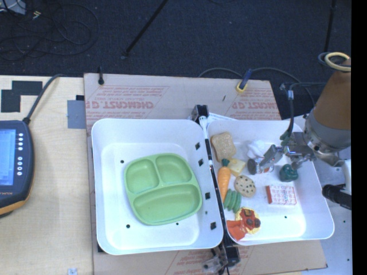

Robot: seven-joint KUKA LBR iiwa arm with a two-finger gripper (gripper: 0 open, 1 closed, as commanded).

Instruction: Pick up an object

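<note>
The gripper (268,160) hangs low in the right bin (312,225). Just to its right sits a dark green toy (288,172); below it lies a red-and-white packet (281,195), with bare bin floor beyond. To its left crowd a cookie (245,185), a carrot (223,180) and a bread piece (223,145). Farther left, past the bins' shared rims, the green tray (163,188) leaves only margins of the left bin (109,153) free.
</note>
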